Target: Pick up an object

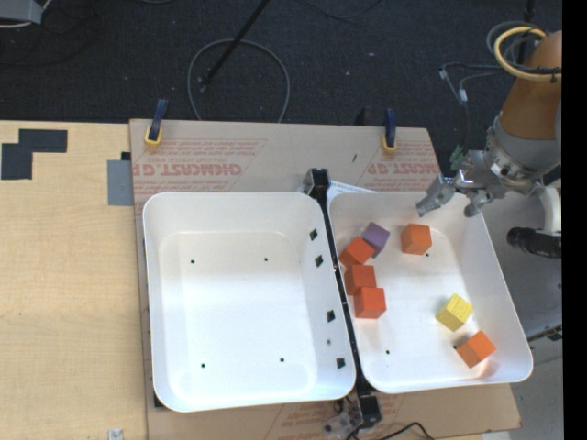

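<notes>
My gripper (449, 206) hangs open over the far edge of the right bin (506, 291), with nothing between its fingers. An orange cube (416, 238) lies just below it and a little to the left. A purple cube (375, 237) sits further left. Three red-orange cubes (361, 278) cluster along the bin's left wall. A yellow cube (454, 312) and another orange cube (476, 347) rest near the bin's front right.
The left bin (174, 246) sits beside the right one, with a black divider clamp (332, 282) between them. Both bins rest on a cardboard sheet (257, 154) held by two yellow clips. Cables lie on the dark floor behind.
</notes>
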You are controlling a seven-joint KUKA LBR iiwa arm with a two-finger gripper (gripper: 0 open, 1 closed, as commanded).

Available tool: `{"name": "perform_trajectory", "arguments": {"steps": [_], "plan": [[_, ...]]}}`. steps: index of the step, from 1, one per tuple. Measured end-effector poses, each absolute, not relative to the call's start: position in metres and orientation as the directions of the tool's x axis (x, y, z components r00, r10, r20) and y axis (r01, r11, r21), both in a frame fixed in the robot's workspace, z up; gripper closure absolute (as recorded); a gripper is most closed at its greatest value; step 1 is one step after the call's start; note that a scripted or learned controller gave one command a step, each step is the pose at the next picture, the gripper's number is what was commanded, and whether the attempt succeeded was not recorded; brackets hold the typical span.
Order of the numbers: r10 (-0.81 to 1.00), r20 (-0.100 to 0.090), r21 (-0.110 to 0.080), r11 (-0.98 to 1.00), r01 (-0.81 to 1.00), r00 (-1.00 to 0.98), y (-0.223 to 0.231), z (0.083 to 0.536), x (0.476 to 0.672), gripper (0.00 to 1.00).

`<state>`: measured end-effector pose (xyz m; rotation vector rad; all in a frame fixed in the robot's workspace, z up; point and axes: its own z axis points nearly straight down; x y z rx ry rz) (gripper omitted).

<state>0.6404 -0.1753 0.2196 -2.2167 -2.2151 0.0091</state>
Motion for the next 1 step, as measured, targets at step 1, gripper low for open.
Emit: {"name": "perform_trajectory", "arguments": {"steps": [1], "plan": [[1.000, 0.000, 0.000, 0.000, 1.000, 0.000, -0.1751, 0.2252, 0.6423, 0.00]]}}
